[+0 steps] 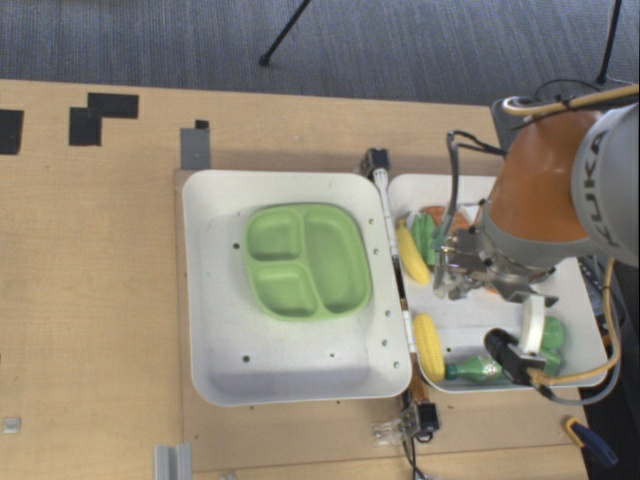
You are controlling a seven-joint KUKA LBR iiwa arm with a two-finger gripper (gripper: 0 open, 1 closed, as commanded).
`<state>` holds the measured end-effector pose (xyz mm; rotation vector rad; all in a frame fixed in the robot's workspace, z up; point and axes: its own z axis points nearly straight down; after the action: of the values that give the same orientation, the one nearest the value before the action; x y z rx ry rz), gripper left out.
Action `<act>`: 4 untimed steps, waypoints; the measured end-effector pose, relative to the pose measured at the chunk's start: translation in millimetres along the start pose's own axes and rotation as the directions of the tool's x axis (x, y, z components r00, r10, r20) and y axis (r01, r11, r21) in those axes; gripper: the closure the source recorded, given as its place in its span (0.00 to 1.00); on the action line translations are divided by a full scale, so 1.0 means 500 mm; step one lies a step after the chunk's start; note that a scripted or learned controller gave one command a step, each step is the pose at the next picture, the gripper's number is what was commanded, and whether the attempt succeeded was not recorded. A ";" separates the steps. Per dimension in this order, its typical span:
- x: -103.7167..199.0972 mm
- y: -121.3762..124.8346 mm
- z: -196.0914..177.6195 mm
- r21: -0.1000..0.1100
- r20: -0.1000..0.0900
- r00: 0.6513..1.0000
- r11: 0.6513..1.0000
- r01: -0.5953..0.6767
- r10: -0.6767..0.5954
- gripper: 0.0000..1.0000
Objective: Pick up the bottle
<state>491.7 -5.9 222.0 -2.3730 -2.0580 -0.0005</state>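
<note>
Lowest in the camera view, along the near wall of the right-hand shallow white plastic bin (590,298), lies a green plastic bottle (475,371) on its side, small and glossy, with a yellow corn cob toy (428,346) just beside it and a green-and-white object (543,333) whose kind is unclear near its other end. Above these hangs the grey arm with its smooth orange band (535,183), and its metal two-finger gripper (462,273) sits over the middle of that bin, apart from the bottle; whether the jaws are apart or together cannot be told. By my judgement the pick is not yet made: reach, closure and lift all remain. A yellow banana toy (411,253) rests against the bin's left wall. A matte lime-green divided plate (305,261), with rounded corners, lies in the left bin (215,368).
</note>
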 end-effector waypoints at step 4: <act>0.467 -0.045 -0.021 -0.002 0.000 0.868 0.868 0.497 -0.497 1.00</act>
<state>502.5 228.2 232.5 -1.7653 -2.5996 -0.0024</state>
